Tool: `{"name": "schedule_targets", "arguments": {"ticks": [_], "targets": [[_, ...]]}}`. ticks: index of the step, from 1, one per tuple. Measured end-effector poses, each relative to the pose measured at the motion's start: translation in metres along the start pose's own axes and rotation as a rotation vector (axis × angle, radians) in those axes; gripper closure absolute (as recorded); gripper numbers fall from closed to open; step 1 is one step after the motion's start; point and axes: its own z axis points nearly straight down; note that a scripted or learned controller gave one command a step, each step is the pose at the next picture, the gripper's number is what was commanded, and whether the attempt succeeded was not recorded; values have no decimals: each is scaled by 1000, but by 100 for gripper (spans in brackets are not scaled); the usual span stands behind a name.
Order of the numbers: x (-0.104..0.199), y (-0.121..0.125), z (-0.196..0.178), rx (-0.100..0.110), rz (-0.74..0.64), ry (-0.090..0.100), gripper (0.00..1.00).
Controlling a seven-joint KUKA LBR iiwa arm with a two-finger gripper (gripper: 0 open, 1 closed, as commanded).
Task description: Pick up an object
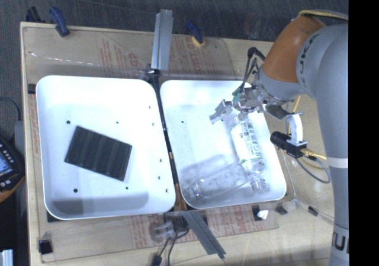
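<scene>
The end effector (228,111) hangs over the right bin (177,140), just above the upper end of a clear plastic bottle (250,143); whether it's clenched I can't tell. This looks like the reach-in step; next it needs to settle squarely on something. I count two clear bottles, perhaps (the second (216,183) lies nearer the bin's front wall), and one dark ribbed slab (98,153) in the left bin (47,140).

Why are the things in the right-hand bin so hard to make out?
In the camera view, the bottles are clear plastic against the bright white right bin, so only faint outlines and glints show; the left bin is washed out too, though the dark pad stands out sharply.
</scene>
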Motion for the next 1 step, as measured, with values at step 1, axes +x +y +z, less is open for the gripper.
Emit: {"name": "schedule_targets", "arguments": {"ticks": [1], "targets": [[6,-66,46,3,57,1,0]]}}
